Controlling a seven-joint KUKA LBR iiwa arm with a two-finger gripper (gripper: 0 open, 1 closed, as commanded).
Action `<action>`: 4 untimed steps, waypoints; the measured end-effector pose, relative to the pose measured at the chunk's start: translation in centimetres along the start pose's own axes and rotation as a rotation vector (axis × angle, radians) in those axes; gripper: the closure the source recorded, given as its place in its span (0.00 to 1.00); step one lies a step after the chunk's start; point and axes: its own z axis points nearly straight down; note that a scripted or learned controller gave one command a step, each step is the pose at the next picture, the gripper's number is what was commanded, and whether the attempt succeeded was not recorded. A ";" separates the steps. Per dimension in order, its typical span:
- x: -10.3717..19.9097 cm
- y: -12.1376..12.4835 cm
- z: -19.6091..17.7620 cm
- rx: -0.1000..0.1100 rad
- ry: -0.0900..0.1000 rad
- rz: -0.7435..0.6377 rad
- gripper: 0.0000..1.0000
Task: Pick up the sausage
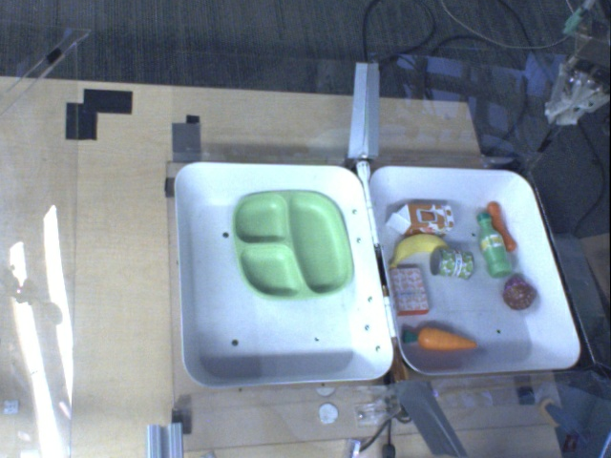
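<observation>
We are recording the sausage as a small, slim, orange-red piece lying in the right bin, in its far right part. It is showing a smooth, even colour, and its near-left side is partly covered by the green bottle, which is lying against it or just beside it; we cannot tell if they are touching.

We are noting bare white floor between the sausage and the bin's right wall, and more bare floor between it and the far wall. A dark red round item is sitting nearer the camera, apart from it. A can, a banana and an orange-and-white carton are lying further left.

Its long axis is running slantwise, from far-left to near-right, roughly alongside the bottle.

The gripper is hanging well outside the bin, beyond its far right corner; we cannot tell whether it is open or closed.
</observation>
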 end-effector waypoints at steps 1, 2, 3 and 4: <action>0.2 0.1 -1.2 -0.010 0.000 -0.008 1.00; 0.4 0.2 -2.5 -0.019 -0.001 -0.016 1.00; 0.6 0.4 -3.7 -0.030 -0.002 -0.024 1.00; -2.0 -4.8 9.3 0.014 0.002 -0.123 1.00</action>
